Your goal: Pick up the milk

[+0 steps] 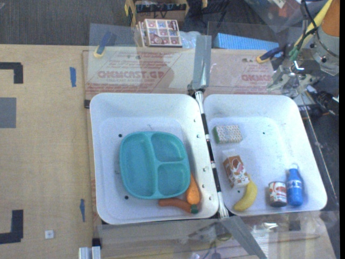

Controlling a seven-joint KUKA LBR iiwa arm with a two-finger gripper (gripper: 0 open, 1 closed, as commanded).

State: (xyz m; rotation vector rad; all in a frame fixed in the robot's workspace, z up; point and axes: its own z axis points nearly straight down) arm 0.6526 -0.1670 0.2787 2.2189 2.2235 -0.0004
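Observation:
The milk (pixel 235 170) is a small orange-and-white carton lying near the front left of the right bin (pixel 269 117). It rests just above a banana (pixel 247 196). My gripper (pixel 284 75) hangs over the back right corner of that bin, well away from the carton and higher than it. Nothing shows in its grasp.
A speckled sponge (pixel 228 134) lies behind the milk. A small can (pixel 277 193) and a blue bottle (pixel 294 186) sit at the front right. The left bin (pixel 108 117) holds a teal divided plate (pixel 155 164) and a carrot (pixel 192 193). Cardboard boxes stand beyond the bins.

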